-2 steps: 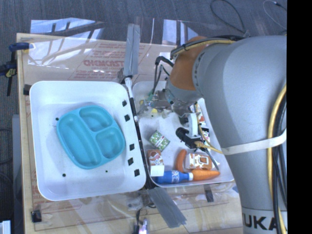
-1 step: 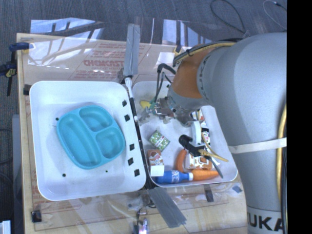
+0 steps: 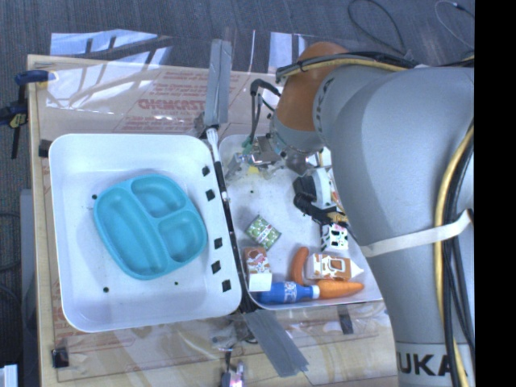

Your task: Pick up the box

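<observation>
The tool (image 3: 256, 156) sits at the far-left corner of the right bin (image 3: 235, 147), low over the white floor, at the end of the grey arm (image 3: 387, 151) with its orange band (image 3: 310, 87). Whether it is released or clenched cannot be told from this slant; nothing is seen in its grip.

The nearest candidate for the box (image 3: 263, 231) is a small green-patterned carton, lying toward the viewer from the tool and slightly to the arm's side, apart from it, turned diamond-wise so its edges run oblique to the bin walls. The coming move appears to call for a short travel toward the bin's near end, then a descent.

Further from the tool, at the near end of the same bin, lie a brown-and-white carton (image 3: 258, 268), a blue-capped tube (image 3: 289, 293), an orange carrot-like toy (image 3: 326, 285) and a black-spotted white piece (image 3: 334, 238), crowded together.

Beyond the divider, the left bin (image 3: 72, 297) holds one blue compartment tray (image 3: 151, 225), its sections bare. Both bins rest on the tabletop (image 3: 105, 87).
</observation>
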### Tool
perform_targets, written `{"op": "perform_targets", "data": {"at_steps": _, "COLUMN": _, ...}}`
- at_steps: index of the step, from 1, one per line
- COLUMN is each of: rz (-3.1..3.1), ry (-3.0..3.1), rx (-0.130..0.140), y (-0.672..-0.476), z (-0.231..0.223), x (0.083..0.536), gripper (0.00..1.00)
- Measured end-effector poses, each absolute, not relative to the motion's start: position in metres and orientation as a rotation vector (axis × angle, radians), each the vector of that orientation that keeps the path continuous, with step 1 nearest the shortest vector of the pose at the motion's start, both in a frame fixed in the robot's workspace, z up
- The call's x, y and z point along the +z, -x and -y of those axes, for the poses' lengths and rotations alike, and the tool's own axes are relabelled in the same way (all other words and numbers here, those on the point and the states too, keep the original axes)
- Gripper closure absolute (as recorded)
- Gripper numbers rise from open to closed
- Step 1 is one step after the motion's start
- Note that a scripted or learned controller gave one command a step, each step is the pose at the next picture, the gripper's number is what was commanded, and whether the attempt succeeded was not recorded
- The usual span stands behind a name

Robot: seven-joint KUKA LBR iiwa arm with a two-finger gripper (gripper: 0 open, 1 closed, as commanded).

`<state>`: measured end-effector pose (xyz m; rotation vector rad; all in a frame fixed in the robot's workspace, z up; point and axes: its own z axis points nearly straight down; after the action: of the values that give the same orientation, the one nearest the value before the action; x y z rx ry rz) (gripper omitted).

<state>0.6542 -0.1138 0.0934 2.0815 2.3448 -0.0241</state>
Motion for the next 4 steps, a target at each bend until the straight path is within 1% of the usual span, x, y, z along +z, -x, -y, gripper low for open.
{"op": "perform_targets", "data": {"at_steps": 1, "rz": -2.37, "ry": -2.057, "rx": -0.008, "y": -0.57, "z": 0.123, "x": 0.093, "gripper": 0.0}}
{"op": "perform_targets", "data": {"at_steps": 2, "rz": -2.376, "ry": -2.054, "rx": -0.007, "y": -0.57, "z": 0.122, "x": 0.102, "gripper": 1.0}}
{"op": "perform_targets", "data": {"at_steps": 3, "rz": -2.375, "ry": -2.054, "rx": -0.008, "y": -0.57, "z": 0.123, "x": 0.102, "gripper": 0.0}}
{"op": "perform_targets", "data": {"at_steps": 4, "rz": -2.247, "ry": -2.2, "rx": -0.003, "y": -0.492, "z": 0.14, "x": 0.091, "gripper": 0.0}}
